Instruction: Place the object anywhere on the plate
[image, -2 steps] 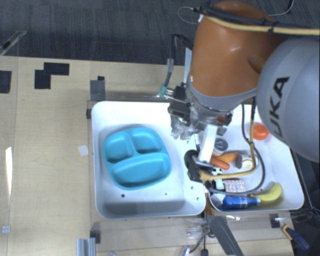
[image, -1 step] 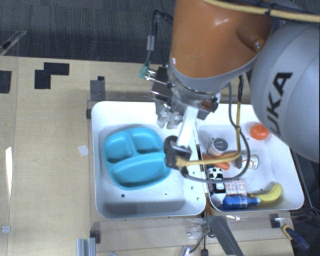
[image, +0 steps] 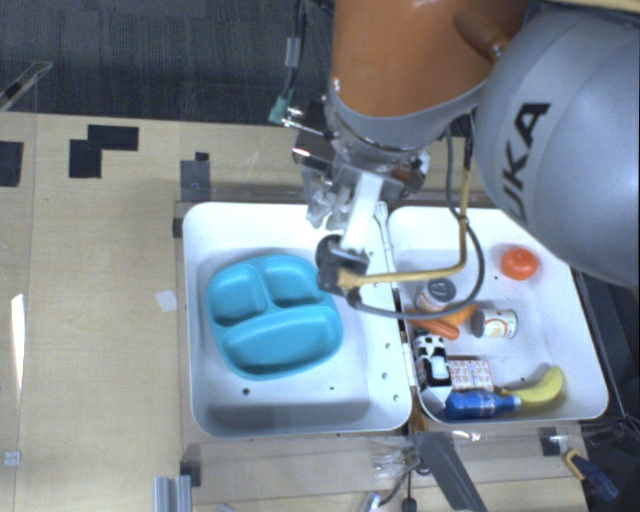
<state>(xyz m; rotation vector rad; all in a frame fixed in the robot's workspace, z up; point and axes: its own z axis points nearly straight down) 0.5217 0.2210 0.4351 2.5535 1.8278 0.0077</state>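
A grey robot gripper (image: 335, 205) is hovering over the far right part of the left shallow white bin (image: 300, 400). Whether it is gripping anything cannot be told. A blue three-compartment plastic plate (image: 270, 320) is lying just left of it, nearer the camera. Candidate objects, including a yellow banana (image: 540, 388), are sitting in the right white bin (image: 545, 300).

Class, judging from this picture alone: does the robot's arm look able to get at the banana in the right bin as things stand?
Probably yes. The banana lies uncovered near the right bin's front corner, with nothing above it; only the blue bottle beside it crowds one end. The arm hangs nearby.
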